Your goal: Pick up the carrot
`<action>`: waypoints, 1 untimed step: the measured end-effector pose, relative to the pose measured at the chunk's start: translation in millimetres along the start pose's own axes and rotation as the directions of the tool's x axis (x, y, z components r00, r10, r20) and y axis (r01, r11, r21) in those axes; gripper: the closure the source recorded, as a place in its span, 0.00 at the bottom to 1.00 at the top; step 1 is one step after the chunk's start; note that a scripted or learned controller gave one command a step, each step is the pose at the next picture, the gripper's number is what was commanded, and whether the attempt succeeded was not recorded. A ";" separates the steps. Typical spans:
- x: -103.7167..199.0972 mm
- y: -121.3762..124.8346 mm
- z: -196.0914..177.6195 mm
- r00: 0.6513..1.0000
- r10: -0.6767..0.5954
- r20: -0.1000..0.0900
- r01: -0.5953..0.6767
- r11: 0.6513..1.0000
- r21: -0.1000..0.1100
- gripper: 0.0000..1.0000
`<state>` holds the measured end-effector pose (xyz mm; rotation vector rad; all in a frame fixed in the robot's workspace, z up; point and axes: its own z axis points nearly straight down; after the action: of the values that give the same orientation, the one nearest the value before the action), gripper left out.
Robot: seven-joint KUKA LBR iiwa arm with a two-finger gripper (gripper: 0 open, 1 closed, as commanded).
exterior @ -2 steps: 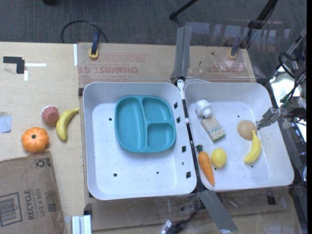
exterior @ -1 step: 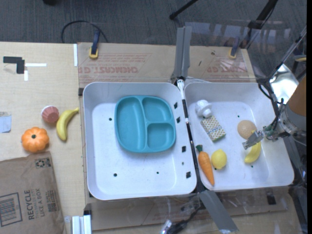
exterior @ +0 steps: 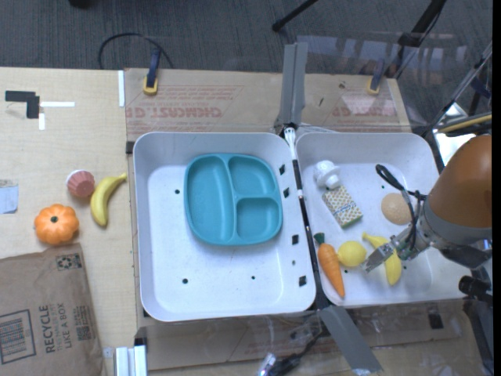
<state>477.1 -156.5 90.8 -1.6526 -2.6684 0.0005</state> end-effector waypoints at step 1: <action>-0.9 0.0 -8.7 1.000 0.005 0.001 -0.005 1.000 -0.001 1.00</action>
<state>477.5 -157.3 99.5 -1.6596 -2.6654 -0.0003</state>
